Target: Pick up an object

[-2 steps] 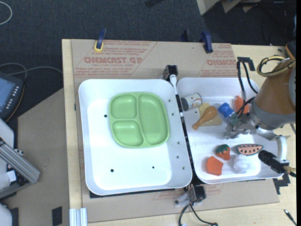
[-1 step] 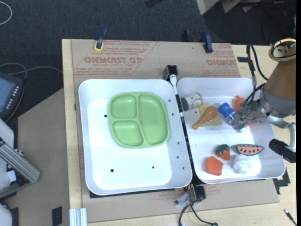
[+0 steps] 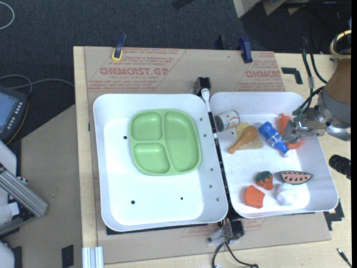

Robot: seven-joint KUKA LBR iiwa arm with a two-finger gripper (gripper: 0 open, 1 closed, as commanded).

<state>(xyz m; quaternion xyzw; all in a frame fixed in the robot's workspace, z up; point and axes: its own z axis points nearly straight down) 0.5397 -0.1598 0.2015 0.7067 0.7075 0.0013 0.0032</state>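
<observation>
camera view from above, slanting down on two white bins side by side on the desk (image 3: pixel 89 121). left bin (image 3: pixel 111 200) carrying a green divided plate (image 3: pixel 165 142); right bin (image 3: pixel 323 177) carrying a scatter of small toys. tool (image 3: pixel 294 132) low at the right bin's upper right, among a blue can (image 3: pixel 273 137) and an orange-red piece (image 3: pixel 285 121), touching or nearly touching both. open or closed: cannot tell, too small and crowded to read.

likely target the blue can, lying tilted on its side just left of the tool. probably light, stiff, smooth plastic, apt to roll or slip; best taken across its round body near the middle, not by the ends.

close around it: a tan drumstick-shaped toy (image 3: pixel 245 139) just left of the can, a small white cup or tin (image 3: pixel 227 119) near the bin's divider. well apart toward the front: a strawberry-like piece (image 3: pixel 264 179), a watermelon slice (image 3: pixel 295 177), an orange block (image 3: pixel 254 196), a white lump (image 3: pixel 290 195). orange-red piece and bin wall crowding the tool's side, leaving little room; drumstick likely to be nudged if the can slides left.
</observation>
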